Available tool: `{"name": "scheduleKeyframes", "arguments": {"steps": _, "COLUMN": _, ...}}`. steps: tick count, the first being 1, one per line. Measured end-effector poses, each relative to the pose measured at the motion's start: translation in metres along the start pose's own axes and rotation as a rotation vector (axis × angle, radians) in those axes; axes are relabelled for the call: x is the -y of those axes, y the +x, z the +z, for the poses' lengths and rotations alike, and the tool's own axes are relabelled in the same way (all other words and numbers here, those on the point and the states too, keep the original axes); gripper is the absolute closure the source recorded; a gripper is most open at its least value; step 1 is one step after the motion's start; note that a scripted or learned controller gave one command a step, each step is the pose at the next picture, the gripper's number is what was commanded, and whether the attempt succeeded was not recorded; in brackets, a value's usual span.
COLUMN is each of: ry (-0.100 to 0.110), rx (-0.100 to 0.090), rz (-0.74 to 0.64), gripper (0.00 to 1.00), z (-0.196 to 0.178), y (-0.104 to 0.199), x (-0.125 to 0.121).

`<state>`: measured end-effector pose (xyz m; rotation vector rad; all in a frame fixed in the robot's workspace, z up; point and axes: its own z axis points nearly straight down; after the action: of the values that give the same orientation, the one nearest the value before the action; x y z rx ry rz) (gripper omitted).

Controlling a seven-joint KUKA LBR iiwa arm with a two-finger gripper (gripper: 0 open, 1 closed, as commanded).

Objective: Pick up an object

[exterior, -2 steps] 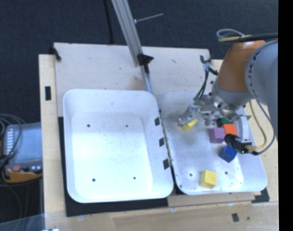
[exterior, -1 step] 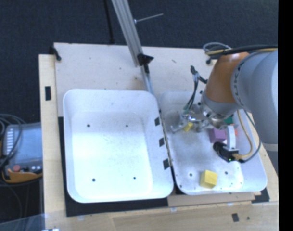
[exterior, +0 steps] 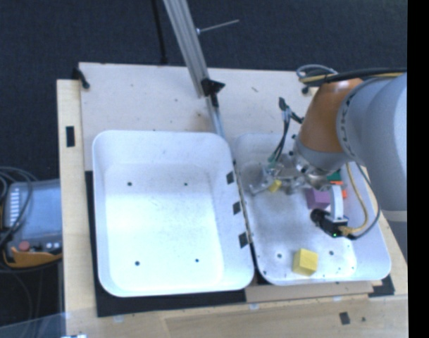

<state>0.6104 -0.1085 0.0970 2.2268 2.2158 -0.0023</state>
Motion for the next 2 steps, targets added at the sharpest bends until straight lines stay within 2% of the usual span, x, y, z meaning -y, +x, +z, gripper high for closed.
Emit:
{"name": "scheduleKeyframes", "arguments": {"steps": 1, "ry": -0.004, "rx": -0.002, "rz": 0.007, "gripper": 1.0, "z": -0.012, "y": -0.001, "x": -0.001}}
{"name": "scheduleKeyframes", "arguments": {"steps": 2, "ry": -0.009, "rx": 0.0, "rz": -0.005, "gripper": 1.0, "z": -0.076, "y": -0.001, "x": -0.005}}
